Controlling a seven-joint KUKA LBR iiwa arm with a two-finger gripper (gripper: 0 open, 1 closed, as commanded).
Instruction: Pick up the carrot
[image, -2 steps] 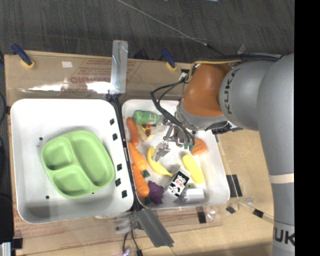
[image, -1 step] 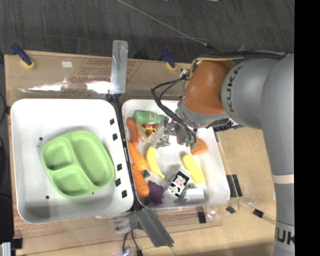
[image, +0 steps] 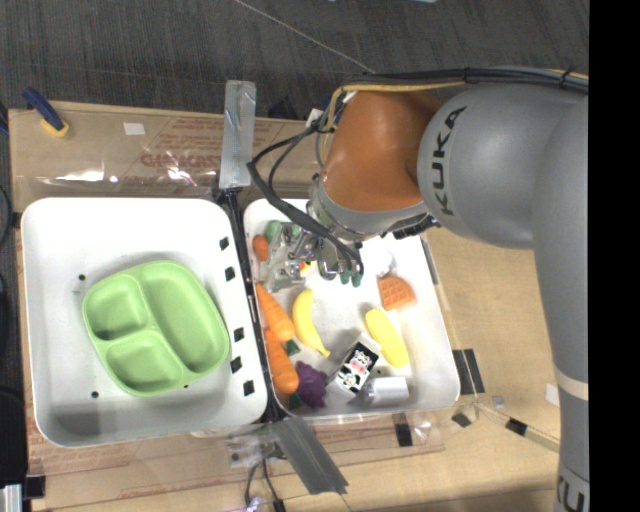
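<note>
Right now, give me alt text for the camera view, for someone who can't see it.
A grey arm's gripper hangs over the right bin, above a carrot along its left wall beside toy food. The left bin holds a green divided plate.

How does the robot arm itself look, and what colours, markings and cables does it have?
The arm is rounded and smooth grey, with KUKA printed in black letters on it. A wide orange band sits above the wrist. Black cables loop beside the wrist, down to the small metallic hand.
</note>
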